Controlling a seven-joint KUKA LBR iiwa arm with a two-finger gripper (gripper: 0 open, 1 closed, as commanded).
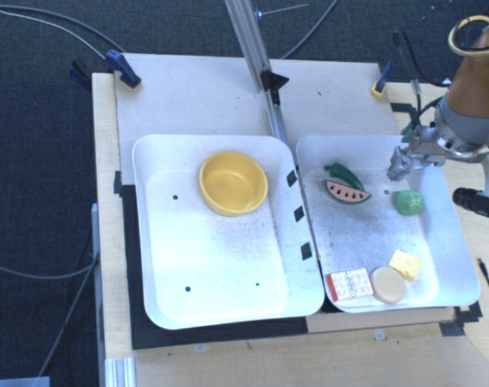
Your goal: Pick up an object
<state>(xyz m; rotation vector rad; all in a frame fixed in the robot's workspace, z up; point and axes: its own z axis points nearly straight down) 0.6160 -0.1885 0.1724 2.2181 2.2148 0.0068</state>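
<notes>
Fingers hover just above green ball, holding nothing.

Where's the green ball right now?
The green ball lies in the right bin, near its far right side, just below the gripper and right of the watermelon slice.

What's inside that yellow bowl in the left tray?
The yellow bowl looks bare inside: just its smooth yellow bottom. It sits in the left bin, and whatever lies under the bowl is covered.
</notes>
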